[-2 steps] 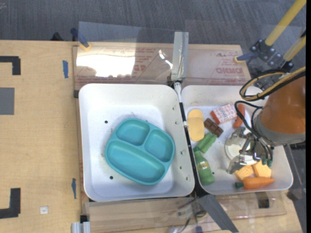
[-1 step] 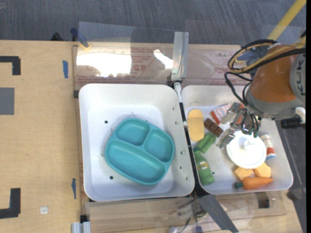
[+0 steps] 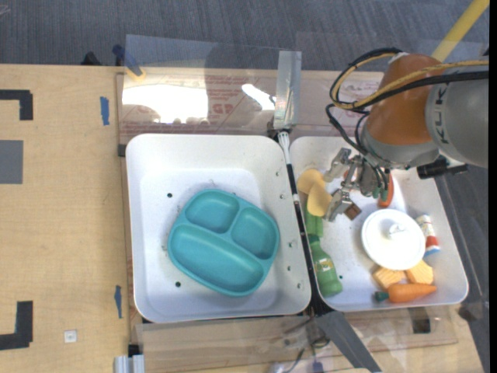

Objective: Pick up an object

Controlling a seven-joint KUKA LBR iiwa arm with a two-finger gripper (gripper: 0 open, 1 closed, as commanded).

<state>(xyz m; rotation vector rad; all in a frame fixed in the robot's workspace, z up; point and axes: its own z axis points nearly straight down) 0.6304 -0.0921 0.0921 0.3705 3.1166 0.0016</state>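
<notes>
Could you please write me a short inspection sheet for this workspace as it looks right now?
Surface: two white bins, left bin and right bin, on a tan bench.
Job's things: banana, green bottle, white lid, carrot in the right bin.
Clutter: teal divided plate in the left bin.
Grippers: gripper low over the right bin, beside the banana.
Cables: black and yellow loops at the wrist.
Surroundings: grey floor.
</notes>
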